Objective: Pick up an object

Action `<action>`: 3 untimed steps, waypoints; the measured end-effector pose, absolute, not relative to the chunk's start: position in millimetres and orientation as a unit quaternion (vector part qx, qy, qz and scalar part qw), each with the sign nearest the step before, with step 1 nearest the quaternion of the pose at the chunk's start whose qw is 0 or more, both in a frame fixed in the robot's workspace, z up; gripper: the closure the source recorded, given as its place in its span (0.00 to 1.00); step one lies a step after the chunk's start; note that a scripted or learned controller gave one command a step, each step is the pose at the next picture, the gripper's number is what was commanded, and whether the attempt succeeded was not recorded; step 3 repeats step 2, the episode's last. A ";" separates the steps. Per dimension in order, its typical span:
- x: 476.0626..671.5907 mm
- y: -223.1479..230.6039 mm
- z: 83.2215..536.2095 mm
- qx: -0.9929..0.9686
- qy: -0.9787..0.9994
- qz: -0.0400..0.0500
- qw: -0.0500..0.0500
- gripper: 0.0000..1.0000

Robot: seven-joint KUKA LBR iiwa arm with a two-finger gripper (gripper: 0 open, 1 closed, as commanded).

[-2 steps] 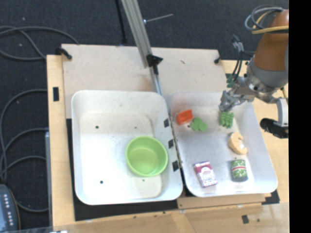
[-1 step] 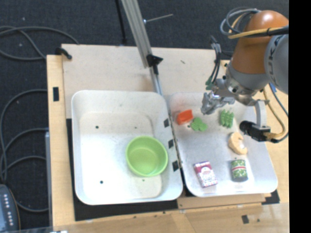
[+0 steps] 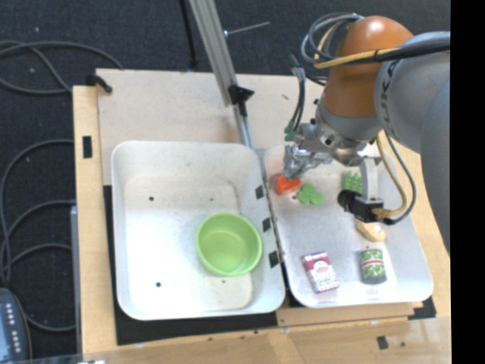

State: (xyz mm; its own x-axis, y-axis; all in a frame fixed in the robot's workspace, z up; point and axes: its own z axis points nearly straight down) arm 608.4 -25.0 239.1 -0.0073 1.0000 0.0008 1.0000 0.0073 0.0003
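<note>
Gripper (image 3: 294,167) poised just above orange piece (image 3: 286,185); finger state cannot be told, seemingly not yet grasping. Descend centred, clear of the green piece (image 3: 309,196) beside it.

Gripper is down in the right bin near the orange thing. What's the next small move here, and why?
Probably a short descent onto the orange piece. The gripper sits just above it at the right bin's left wall, and nothing appears held yet. The green piece lies right beside it, so going straight down seems safer than any sideways shift.
</note>
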 end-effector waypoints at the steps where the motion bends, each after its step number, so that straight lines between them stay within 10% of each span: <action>1: 616.1 33.4 248.2 -0.704 -0.710 -0.001 0.000 1.00; 3: 615.5 84.6 235.7 -0.705 -0.709 0.000 0.001 1.00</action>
